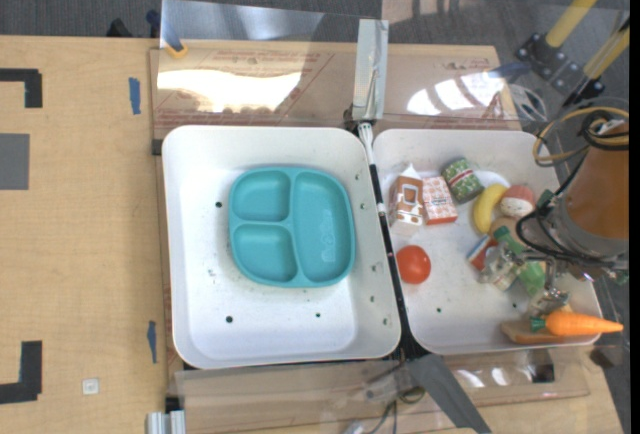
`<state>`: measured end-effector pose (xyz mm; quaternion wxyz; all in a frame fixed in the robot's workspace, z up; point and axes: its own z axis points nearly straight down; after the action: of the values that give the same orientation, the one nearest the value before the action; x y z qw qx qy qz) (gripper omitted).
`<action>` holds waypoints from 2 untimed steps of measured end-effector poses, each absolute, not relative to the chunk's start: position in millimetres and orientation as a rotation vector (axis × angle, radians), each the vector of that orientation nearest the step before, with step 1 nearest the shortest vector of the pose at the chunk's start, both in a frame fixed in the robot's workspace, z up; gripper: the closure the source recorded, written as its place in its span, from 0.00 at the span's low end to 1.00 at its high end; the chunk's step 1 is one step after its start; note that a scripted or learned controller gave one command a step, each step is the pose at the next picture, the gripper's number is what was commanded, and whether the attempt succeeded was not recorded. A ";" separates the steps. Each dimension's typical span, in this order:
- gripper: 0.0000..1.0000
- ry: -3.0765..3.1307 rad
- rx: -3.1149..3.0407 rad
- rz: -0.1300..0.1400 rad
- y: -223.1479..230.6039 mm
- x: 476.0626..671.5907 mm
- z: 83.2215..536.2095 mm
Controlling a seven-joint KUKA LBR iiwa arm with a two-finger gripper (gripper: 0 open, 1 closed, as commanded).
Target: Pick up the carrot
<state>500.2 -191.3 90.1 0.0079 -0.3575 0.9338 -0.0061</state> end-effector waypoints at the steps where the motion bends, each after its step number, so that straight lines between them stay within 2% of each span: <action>1: 1.00 2.907 -1.121 -0.023 -187.5 504.5 103.0; 2: 1.00 2.837 -1.322 -0.016 -224.6 536.8 253.6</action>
<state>536.8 -224.6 253.6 0.0059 -0.4223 0.9064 -0.0052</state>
